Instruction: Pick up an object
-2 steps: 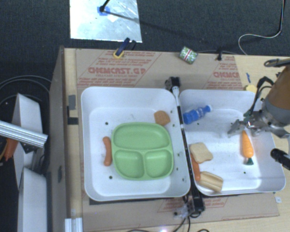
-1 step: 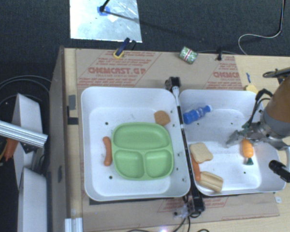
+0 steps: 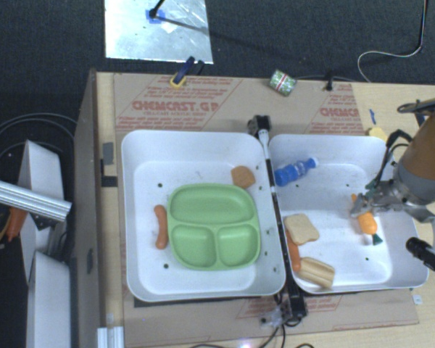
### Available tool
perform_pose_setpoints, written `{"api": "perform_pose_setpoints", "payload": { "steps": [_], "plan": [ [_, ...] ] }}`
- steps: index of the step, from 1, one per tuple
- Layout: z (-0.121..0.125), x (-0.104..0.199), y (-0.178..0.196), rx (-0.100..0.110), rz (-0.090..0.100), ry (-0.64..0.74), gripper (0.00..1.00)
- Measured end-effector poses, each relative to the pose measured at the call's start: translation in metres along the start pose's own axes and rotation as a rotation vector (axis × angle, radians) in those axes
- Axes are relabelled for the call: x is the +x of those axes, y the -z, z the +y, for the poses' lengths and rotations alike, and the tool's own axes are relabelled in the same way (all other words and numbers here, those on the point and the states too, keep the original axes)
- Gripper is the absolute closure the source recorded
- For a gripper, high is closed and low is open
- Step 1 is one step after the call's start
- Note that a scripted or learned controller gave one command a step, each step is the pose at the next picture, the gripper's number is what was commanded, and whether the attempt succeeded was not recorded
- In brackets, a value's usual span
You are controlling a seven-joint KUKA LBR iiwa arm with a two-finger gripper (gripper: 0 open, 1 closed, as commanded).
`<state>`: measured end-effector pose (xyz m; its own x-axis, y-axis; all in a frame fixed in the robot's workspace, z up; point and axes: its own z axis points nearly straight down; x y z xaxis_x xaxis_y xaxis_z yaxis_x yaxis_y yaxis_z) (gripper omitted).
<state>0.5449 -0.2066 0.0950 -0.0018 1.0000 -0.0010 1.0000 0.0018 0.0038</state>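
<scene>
We are seeing the gripper point(image 3: 364, 207) hanging low in the right bin point(image 3: 391, 270), just beside the carrot point(image 3: 368, 225) lying near its right wall, though we cannot tell how its fingers are standing

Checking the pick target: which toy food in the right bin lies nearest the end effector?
The carrot, right beside the end effector; the bread slice lies further left.
</scene>
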Motion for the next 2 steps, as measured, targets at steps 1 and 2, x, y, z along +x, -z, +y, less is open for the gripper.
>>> {"api": "perform_pose_setpoints", "payload": {
  "steps": [1,2],
  "plan": [
    [0.028,0.081,-0.011,0.002,0.002,0.003,1.00],
    [0.033,0.169,0.090,0.000,0.002,0.002,1.00]
  ]
}}
